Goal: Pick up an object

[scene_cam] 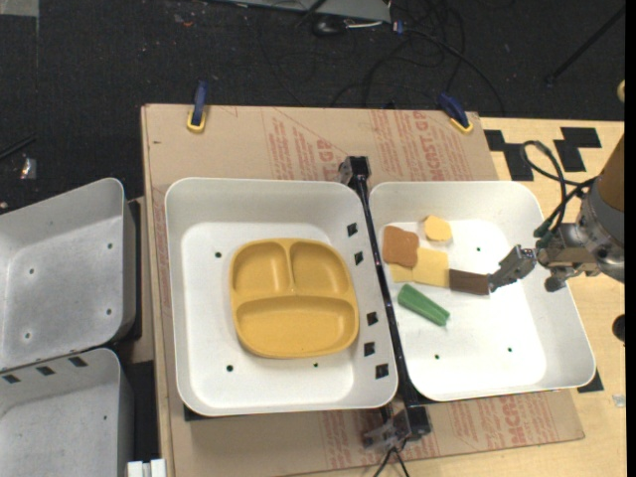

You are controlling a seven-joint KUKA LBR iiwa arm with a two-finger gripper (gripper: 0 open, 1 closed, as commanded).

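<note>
The surface (248,142) under me is brown board carrying two white bins side by side. The left bin (194,296) holds a yellow divided tray (294,298), lying flat near its middle. My arm (606,207) reaches in from the right over the right bin (517,351). There a pale yellow block (429,266) touches a brown slab (400,245), with a green stick (424,304) just below them and a small orange piece (437,230) above. My jaws (505,269) sit beside a dark brown block (469,283); whether they are apart or together, I cannot tell.
</note>
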